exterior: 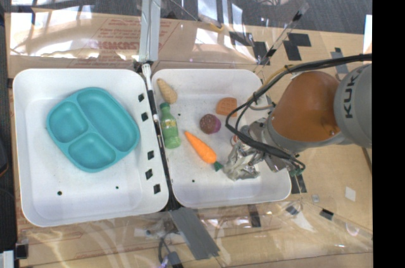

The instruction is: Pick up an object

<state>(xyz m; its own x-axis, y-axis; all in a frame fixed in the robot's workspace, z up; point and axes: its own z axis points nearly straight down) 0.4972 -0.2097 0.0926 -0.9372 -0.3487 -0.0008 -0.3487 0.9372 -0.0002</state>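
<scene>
Bench with 2 white bins [209, 197]. We see the gripper [243, 165] low in the right bin, jaw state unreadable, just beside the carrot [200, 147]'s green tip, likely positioned for grasping it.

A divided plate [93, 128] lies in the left bin [31, 197]; a carrot [200, 147] in the right bin [196, 194].

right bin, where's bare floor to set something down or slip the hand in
In the right bin, the near strip below the carrot and left of the hand is bare, as is the far strip above the orange piece. The middle is crowded: green bottle, purple ball and carrot sit close. The left bin is bare around the teal plate.
</scene>
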